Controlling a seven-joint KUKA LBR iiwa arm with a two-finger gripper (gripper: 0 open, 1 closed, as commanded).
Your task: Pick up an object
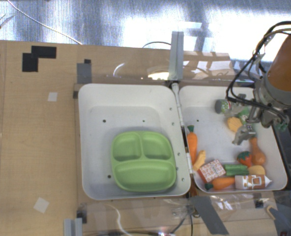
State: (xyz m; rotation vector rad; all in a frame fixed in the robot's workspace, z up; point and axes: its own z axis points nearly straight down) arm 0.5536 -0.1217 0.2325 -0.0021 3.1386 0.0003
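Note:
The right bin (207,124) holds several toy foods. An orange carrot (192,142) lies by its left wall, and a yellow piece (233,124) sits near the middle. An orange-brown piece (257,153), a red piece (244,158), a green cucumber (236,169), a red-and-white box (212,170) and a white bottle (251,182) crowd the front right corner. My gripper (244,133) hangs over the bin's right half, just right of the yellow piece and above the red piece. It looks open, with nothing between its fingers.
The left bin (96,132) holds a green divided plate (143,160) in its front half. A grey-green object (220,105) lies at the back of the right bin. A grey post (176,53) stands behind the wall between the bins. Black cables (244,77) loop beside the arm.

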